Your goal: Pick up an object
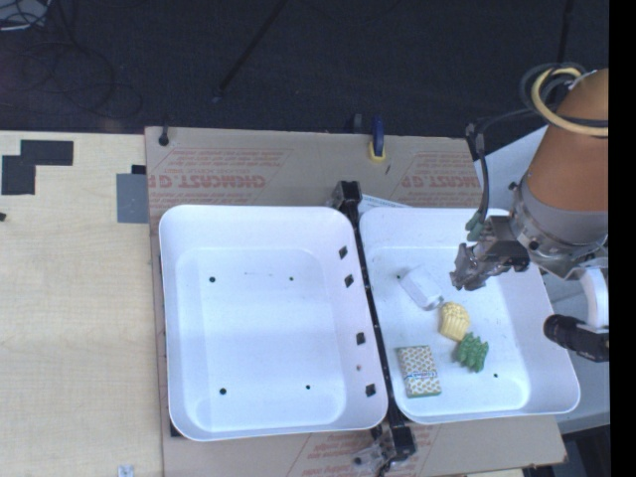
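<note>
White plastic makes up both bins, and from my seat I use the right bin (556, 391) as my landmark. I count two bins in all: the left bin (189, 405) sits just beside it, their inner walls touching along a dark row of clips (360, 311).

Four small things lie inside the right bin. One clear plastic piece (421, 289) rests near its middle, long axis running from upper left to lower right. One yellow ridged object (454, 320) lies just below that, its long axis tilted the same way, narrower end toward the bin's far wall. One green lumpy toy (472, 352) sits touching or nearly touching the yellow one on its lower right side. One patterned rectangular packet (419, 371) lies flat near the bin's front wall, long axis roughly front to back.

My one arm (571, 182) comes in over the right bin's right wall. Its gripper (467, 278) hangs over the bin's upper middle, just right of the clear piece. I see nothing between its fingers, and I cannot tell how they stand.

Brown cardboard (258, 172) lies under both bins.
</note>
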Tool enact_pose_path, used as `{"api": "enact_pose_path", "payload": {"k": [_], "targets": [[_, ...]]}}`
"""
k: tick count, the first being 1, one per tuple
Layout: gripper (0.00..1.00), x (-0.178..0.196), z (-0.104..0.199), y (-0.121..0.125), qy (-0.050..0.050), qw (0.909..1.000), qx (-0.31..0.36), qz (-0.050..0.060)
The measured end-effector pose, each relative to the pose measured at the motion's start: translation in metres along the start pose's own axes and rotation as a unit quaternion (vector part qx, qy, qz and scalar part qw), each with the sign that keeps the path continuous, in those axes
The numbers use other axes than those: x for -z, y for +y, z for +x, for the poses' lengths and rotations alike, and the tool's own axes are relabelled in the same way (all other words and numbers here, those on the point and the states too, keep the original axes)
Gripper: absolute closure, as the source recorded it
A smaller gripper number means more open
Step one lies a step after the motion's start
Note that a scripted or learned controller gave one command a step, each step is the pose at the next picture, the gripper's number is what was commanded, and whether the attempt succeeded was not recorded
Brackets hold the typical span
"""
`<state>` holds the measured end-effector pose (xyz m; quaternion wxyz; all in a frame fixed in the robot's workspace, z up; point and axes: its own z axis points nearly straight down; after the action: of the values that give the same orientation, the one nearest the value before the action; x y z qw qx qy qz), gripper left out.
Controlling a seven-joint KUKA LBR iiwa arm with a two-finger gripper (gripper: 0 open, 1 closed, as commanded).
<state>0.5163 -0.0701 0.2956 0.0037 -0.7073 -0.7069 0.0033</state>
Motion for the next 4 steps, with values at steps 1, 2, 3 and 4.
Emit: {"api": "enact_pose_path", "payload": {"k": [1, 2, 3, 4], "targets": [[1.00, 0.097, 0.037, 0.102, -0.001, 0.9999, 0.003, -0.011], [1.00, 0.106, -0.005, 0.044, -0.001, 1.0000, -0.002, -0.004], [1.00, 0.015, -0.056, -0.005, 0.000, 1.0000, -0.003, 0.002], [1.00, -0.038, -0.050, -0.043, 0.001, 1.0000, 0.000, 0.000]]}}
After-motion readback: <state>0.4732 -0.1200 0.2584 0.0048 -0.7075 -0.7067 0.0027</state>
